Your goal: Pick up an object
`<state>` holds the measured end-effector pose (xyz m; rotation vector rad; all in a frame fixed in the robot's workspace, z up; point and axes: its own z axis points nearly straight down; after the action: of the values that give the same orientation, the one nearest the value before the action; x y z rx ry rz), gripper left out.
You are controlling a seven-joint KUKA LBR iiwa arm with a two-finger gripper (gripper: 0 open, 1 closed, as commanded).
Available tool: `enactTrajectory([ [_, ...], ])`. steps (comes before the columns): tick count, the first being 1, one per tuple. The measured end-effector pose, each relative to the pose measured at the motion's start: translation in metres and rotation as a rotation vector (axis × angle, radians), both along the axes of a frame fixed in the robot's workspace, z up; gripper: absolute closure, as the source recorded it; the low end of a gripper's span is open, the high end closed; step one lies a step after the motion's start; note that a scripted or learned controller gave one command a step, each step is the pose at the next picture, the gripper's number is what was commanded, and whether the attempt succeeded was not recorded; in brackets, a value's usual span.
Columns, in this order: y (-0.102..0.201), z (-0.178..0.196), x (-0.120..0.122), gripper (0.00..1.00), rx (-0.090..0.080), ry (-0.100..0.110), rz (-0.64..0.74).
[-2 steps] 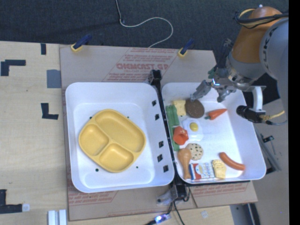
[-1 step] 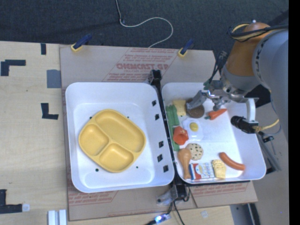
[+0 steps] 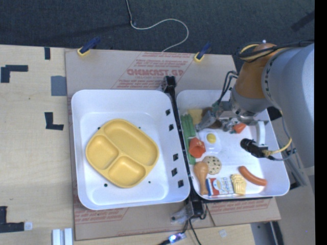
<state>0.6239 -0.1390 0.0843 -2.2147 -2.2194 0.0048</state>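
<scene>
The gripper (image 3: 210,117) hangs low over the far left part of the right bin (image 3: 278,185); I cannot tell its state. Just beside it lie a fried egg (image 3: 211,138), a tomato (image 3: 196,147) and a cookie (image 3: 212,164). A yellow tray (image 3: 121,152) is in the left bin (image 3: 82,106).

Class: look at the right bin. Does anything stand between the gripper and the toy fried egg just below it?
Nothing visible does. The gripper hangs at the right bin's upper part, with bare white floor between it and the fried egg. The tomato lies off to the egg's left.
</scene>
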Motion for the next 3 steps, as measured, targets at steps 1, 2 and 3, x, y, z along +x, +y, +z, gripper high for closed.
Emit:
enactTrajectory([
  [1,0.000,0.000,0.000,0.00,-0.003,-0.006,0.000],
  [2,0.000,0.011,0.000,1.00,-0.004,-0.006,-0.001],
  [3,-0.005,0.054,0.000,1.00,-0.002,-0.007,-0.002],
])
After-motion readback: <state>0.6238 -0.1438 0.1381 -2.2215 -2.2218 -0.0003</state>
